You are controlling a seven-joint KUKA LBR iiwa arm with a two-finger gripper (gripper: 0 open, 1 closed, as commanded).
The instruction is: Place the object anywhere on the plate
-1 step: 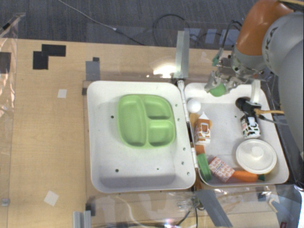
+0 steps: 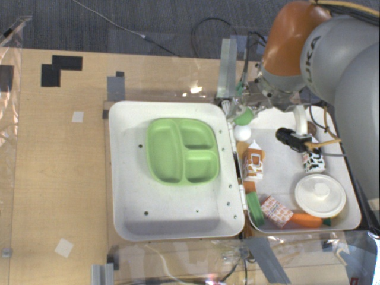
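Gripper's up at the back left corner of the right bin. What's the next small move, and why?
Probably carry the gripper left, over the wall between the bins, toward the green plate. A small green-and-white object sits right at the gripper, though I can't tell whether it is held, so check that first. The plate lies in the left bin.

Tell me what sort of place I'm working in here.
Probably a robot test bench in a lab, not a kitchen: two white bins taped to a wooden bench, toy food beside a green plate, loose cables.
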